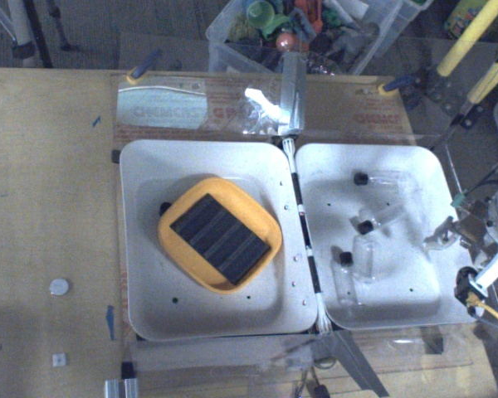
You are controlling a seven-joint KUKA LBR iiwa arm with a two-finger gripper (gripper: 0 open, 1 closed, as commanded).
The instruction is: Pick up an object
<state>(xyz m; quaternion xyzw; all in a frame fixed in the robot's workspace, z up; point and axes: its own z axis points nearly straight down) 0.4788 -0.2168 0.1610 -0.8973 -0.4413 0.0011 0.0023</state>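
A yellow rounded-square object [220,233] with a dark ribbed panel on top lies tilted in the left bin [141,288]. In the right bin [415,293] lie several clear plastic bottles with black caps: one near the back [380,181], one in the middle [375,219], one toward the front [355,265]. My gripper [450,235] sits at the right bin's right rim, a small metallic shape apart from the bottles. Nothing shows in its grasp.
A clear tub of colourful toys [315,15] stands behind the bins. A cardboard sheet [199,106] with plastic wrap lies under the back edge. Cables and hardware [477,284] crowd the right side. A small grey disc [59,287] rests on the bench at left.
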